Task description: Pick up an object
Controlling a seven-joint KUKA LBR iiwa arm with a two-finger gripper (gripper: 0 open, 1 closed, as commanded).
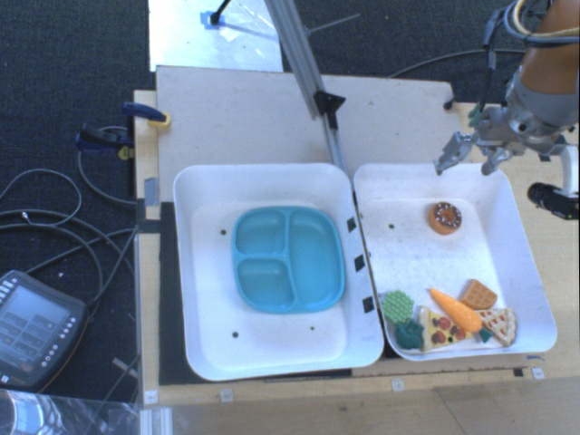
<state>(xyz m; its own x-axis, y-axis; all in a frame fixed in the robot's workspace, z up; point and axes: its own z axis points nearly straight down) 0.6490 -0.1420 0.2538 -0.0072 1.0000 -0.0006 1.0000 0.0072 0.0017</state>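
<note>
Though spread wide, pincer (470,159) empty.

— What's in the right bin (521,243)?
— A doughnut (445,217) near its far side, and toy food heaped at the near edge: a carrot (456,310), a waffle (478,294), pizza slices (439,328).
— And the left bin (204,270)?
— A blue divided plate (288,258), lying flat.
— The gripper (471,155)?
— Above the right bin's far rim, fingers spread, nothing between them.
</note>
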